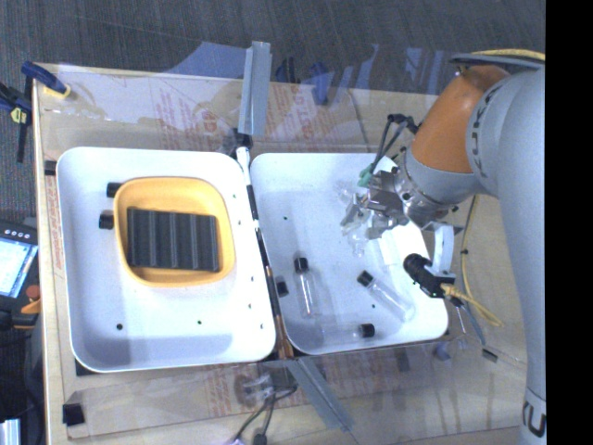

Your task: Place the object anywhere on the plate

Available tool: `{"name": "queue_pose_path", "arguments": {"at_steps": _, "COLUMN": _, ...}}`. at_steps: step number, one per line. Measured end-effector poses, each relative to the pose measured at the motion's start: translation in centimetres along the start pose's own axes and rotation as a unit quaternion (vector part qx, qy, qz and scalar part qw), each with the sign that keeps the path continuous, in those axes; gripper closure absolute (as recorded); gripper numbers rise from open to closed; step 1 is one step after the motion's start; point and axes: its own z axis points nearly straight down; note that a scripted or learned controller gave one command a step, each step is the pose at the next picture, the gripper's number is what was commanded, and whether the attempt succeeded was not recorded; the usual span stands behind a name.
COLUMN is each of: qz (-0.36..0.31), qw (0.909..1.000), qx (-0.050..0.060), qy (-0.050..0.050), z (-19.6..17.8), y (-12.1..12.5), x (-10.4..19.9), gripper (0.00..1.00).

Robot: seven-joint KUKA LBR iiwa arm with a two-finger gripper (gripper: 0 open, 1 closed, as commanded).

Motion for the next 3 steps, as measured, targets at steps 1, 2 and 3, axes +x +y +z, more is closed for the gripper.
{"name": "queue_pose_path", "arguments": {"at_steps": 1, "qz": -0.061, "qw": 0.9982, "qx": 0.000, "qy": -0.001, "z": -0.1, "y": -3.5, "x": 3.5, "gripper": 1.00}}
{"name": "queue_pose_path", "arguments": {"at_steps": 2, "qz": -0.112, "qw": 0.9937, "qx": 0.000, "qy": -0.001, "z": 0.4, "y": -3.4, "x": 9.1, "gripper": 1.00}}
{"name": "queue_pose_path", "arguments": {"at_steps": 3, "qz": -0.197, "qw": 0.9805, "qx": -0.002, "qy": -0.002, "z": -0.3, "y": -1.0, "x": 16.9, "gripper": 1.00}}
